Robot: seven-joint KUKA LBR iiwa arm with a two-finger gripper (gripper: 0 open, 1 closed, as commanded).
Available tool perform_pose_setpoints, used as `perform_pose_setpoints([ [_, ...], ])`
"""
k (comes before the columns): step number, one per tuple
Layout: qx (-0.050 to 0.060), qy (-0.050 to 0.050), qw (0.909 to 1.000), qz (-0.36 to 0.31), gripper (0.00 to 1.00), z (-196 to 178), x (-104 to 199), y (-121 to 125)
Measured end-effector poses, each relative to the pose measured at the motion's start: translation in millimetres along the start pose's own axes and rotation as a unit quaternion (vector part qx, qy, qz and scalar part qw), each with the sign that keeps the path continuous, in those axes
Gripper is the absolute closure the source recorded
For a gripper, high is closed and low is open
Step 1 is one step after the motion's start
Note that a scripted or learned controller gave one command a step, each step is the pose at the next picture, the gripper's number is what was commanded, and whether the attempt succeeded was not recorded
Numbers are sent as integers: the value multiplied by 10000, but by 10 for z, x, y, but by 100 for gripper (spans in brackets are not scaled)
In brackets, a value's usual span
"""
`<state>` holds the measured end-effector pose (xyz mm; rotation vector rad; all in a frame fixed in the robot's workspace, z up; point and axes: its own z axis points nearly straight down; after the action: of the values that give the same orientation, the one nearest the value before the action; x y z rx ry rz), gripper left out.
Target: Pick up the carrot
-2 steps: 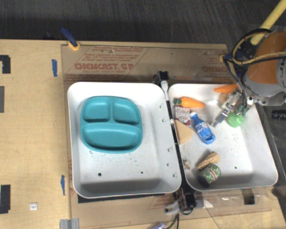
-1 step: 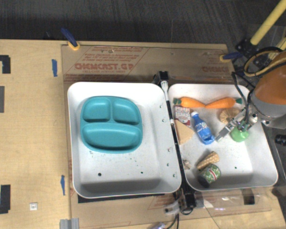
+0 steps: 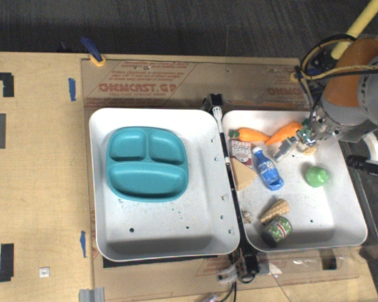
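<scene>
An orange carrot (image 3: 252,134) with a green stub at its left end lies at the back of the right bin (image 3: 346,212). Just to its right lies a second orange piece (image 3: 283,131), tilted up to the right. My gripper (image 3: 300,141) hangs low over the right end of that second piece, at the bin's back right corner. Whether it touches the piece is unclear. The grey arm with its orange band (image 3: 343,87) reaches in from the right.
The right bin also holds a red-and-white packet (image 3: 240,150), a beige wedge (image 3: 242,177), a blue bottle (image 3: 268,170), a green ball (image 3: 315,176), a brown cone (image 3: 274,209) and a green can (image 3: 278,229). A teal divided plate (image 3: 148,163) lies in the left bin (image 3: 113,225).
</scene>
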<state>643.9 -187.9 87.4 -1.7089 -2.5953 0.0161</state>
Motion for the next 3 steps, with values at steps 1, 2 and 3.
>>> perform_pose_setpoints([
  [1,10,-84,9905,1374,0,3,191,242],
  [2,-25,-81,9408,3389,0,-3,269,292],
  [3,-153,99,8857,4639,0,-2,80,114],
])
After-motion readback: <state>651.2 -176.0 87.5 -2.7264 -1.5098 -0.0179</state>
